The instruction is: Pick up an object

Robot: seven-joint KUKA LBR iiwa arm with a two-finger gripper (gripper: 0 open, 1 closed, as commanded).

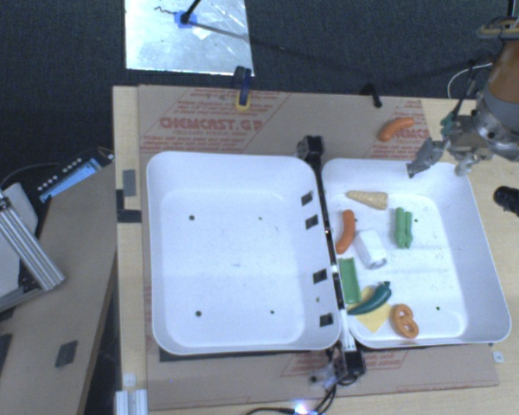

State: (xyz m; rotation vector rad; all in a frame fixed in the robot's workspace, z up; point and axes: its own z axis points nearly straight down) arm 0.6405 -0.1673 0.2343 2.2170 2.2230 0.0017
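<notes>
- Clearly nothing is picked up yet: left of the divider (324, 232) between the bins, the left bin (233, 249) offers nothing to grasp.
- Right of the divider, the right bin (467, 258) holds an orange sausage (347, 230), green strip (349, 280), white roll (371, 248), cream wedge (368, 199), green pod (403, 227) and pretzel (405, 320).
- Farther right, above the bin's far corner, the pincer (439, 158) hangs open and empty, so descent and grasp remain.
- Crowding near the divider could hinder a clean grip.

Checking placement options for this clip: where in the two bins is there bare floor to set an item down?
The left bin offers bare floor wall to wall. In the right bin, the stretch right of the green piece is free. Its left side is crowded, from the wedge to the pretzel.
</notes>
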